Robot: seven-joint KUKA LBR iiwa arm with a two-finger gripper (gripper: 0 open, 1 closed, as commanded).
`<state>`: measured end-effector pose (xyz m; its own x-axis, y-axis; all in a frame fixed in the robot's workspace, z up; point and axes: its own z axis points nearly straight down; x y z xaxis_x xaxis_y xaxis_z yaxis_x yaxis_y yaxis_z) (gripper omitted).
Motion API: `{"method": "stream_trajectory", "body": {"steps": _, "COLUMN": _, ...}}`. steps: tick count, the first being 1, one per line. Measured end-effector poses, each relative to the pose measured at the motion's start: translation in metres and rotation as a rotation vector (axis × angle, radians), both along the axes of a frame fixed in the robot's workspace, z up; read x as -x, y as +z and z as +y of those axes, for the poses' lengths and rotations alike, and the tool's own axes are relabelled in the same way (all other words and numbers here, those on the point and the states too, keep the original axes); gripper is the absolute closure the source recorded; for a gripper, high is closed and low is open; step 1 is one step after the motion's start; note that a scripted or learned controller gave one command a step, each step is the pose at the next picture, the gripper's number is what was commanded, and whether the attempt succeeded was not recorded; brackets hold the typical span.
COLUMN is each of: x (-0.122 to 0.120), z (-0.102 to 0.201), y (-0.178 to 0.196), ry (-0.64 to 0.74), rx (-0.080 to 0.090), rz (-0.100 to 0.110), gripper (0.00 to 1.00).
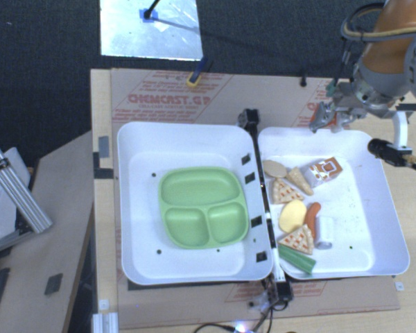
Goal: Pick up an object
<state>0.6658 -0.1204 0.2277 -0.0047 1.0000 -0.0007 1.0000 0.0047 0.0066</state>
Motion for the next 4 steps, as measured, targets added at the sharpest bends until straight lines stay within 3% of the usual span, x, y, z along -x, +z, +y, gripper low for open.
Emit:
{"method": "stream_trajectory", "body": {"steps": 2, "x": 0.043, "z": 0.107, "y": 0.012, "ry": 0.005, "rx": -0.003, "rz": 0.006, "gripper": 1.0}}
{"method": "stream_trajectory", "body": {"steps": 4, "x": 0.104, "z": 0.214, "y": 0.001, "ry": 0.005, "rx": -0.003, "rz": 0.009, "gripper": 1.0}}
